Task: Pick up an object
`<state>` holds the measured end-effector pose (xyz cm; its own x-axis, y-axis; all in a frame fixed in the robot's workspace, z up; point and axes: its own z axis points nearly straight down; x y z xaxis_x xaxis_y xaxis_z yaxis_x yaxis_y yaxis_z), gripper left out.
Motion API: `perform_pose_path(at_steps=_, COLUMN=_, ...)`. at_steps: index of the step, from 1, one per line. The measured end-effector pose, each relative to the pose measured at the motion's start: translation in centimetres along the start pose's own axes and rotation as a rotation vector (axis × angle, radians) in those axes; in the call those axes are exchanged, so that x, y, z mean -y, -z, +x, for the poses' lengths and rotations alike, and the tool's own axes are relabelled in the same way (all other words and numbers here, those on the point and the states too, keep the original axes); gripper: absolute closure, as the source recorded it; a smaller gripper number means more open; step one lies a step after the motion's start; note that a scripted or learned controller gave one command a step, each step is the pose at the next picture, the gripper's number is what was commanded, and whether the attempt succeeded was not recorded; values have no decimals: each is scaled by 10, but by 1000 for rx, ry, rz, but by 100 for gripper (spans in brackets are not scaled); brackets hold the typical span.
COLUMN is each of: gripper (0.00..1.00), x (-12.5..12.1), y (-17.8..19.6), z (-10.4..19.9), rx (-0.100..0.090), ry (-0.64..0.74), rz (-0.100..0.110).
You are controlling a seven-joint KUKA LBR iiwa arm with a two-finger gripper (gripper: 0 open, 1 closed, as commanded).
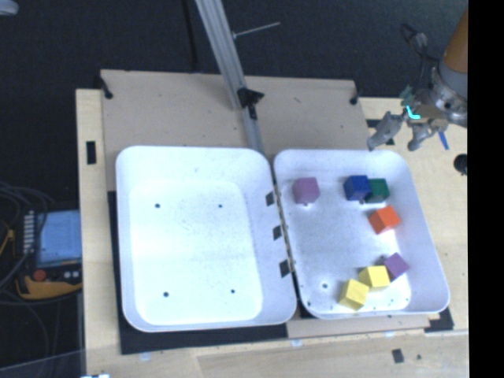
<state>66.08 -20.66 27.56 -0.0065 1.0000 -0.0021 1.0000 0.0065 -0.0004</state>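
Claw (402,135): at the camera view's upper right, over the worktop (331,345) just beyond the far rim of the right bin (421,286); its 2 fingers are spread apart with nothing between them.
Arm: grey wrist with an orange band, reaching in from the right edge.
Right bin: holds 7 small blocks.
Far blocks: a light purple cube (305,190) near the far left corner; a blue cube (356,187) touching a green cube (378,190) to its right.
Middle: an orange cube (384,219) near the right wall, apart from the others.
Near blocks: a darker purple cube (395,264) beside a yellow cube (376,276), with a second yellow cube (353,293) just beside that.
Left bin (126,235): white, side by side with the right bin.
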Motion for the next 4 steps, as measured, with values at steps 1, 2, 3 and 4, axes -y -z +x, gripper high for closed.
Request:
perform_pose_path(at_steps=1, gripper=0, x=7, y=-53, z=7, rx=-2, ry=-1, rz=3)
perform_pose_path(at_steps=2, gripper=0, x=6, y=-115, z=1, rx=-1, ry=-5, rz=4)
perform_pose_path(at_steps=3, gripper=0, x=-2, y=-149, z=-1, rx=6, ry=-3, rz=-11)
perform_pose_path(at_steps=4, gripper=100, x=-4, y=-135, z=-2, rx=7, ry=-2, rz=-17)
